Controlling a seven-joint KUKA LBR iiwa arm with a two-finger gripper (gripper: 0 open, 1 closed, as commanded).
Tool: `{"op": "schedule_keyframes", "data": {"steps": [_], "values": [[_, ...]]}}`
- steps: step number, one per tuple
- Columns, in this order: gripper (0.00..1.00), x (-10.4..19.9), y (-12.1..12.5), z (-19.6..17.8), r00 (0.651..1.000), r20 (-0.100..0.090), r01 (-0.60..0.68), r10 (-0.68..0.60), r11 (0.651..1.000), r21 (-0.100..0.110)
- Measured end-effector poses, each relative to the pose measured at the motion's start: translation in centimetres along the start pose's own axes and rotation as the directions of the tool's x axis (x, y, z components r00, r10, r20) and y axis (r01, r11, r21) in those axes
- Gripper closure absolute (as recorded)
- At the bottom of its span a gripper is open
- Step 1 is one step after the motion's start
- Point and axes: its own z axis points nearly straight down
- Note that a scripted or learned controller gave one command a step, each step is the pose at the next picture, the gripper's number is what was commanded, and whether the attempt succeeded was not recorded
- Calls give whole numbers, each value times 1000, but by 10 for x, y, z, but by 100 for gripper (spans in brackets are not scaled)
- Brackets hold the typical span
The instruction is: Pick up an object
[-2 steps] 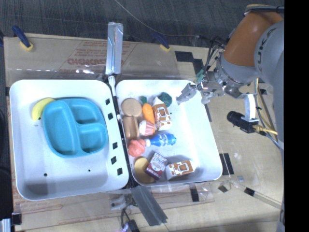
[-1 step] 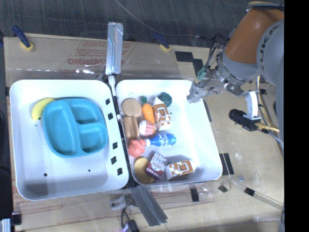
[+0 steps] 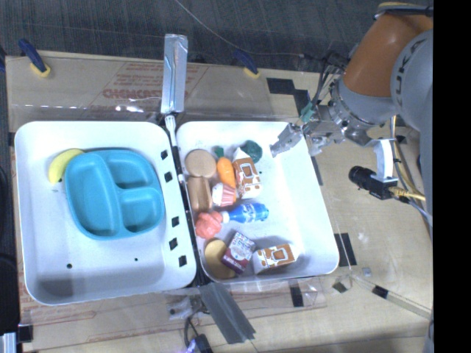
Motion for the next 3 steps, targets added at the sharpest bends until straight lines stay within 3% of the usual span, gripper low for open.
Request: {"op": "schedule_keyframes", "data": {"steps": [1,2,3], "values": [[0,70,-38,109,1000,-1,-29,29,1000,6],[0,42,6,164,1000,2,27,-27,1000,-4],[100,43,8,151,999,1,32,-32,999,-5]]}}
